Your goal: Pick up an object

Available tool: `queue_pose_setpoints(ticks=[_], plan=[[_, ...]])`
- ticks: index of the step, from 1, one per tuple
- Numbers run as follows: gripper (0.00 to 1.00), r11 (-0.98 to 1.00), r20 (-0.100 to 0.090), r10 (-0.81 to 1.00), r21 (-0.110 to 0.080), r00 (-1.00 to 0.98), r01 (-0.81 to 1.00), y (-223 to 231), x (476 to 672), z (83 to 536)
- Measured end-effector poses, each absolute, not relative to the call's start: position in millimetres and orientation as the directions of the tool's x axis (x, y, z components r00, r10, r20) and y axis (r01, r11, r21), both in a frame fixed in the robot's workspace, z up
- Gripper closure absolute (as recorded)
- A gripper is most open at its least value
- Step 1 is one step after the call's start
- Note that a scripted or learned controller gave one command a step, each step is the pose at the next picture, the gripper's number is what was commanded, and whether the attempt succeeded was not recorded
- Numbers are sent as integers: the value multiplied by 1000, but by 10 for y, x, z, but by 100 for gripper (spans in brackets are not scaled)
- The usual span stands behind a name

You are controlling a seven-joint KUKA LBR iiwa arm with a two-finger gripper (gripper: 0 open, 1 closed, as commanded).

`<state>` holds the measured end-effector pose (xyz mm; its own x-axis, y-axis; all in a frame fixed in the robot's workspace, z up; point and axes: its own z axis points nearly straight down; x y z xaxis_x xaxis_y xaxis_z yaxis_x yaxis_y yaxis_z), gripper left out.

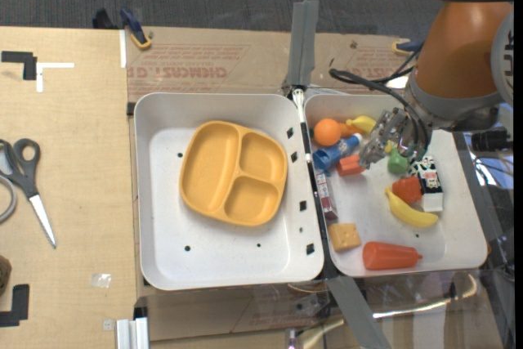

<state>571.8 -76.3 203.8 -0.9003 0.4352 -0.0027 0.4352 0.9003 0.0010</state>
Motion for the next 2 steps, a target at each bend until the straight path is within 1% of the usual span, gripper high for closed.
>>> queue_pose_setpoints(ticks=[1, 2], plan=[[100, 984, -3, 177, 0, -984, 177, -1199, 5474, 925], [0, 984, -3, 176, 0, -984, 176, -1199, 5473, 924]])
